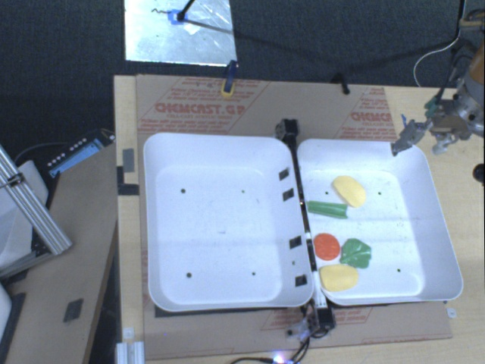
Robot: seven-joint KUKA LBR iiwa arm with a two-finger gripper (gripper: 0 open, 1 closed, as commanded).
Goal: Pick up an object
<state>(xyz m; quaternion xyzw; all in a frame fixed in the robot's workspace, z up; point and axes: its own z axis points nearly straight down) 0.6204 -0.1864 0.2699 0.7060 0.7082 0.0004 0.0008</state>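
Here's the bench from above, two shallow white plastic bins side by side on a cardboard-covered board (250, 101). The left bin (220, 218) shows bare floor with a few small dark dots. All the pieces sit in the right bin (379, 226), clustered toward its left side near the black hinge strip (299, 218) between the bins.

Running down that cluster: a pale yellow oval lump (349, 190) at the top, and just below it a green stick-shaped piece (327, 209) lying roughly crosswise. Lower down, a flat red-orange disc (326, 246) with a dark green leafy piece (356, 252) right beside it on the right, touching or nearly so. Under those, a second yellow rounded lump (339, 277) close to the near rim.

And the two-finger metal gripper (424, 136) hangs over the far right corner of that bin, well apart from the pieces. Nothing between its fingers; whether they're spread or closed, I can't tell from here.
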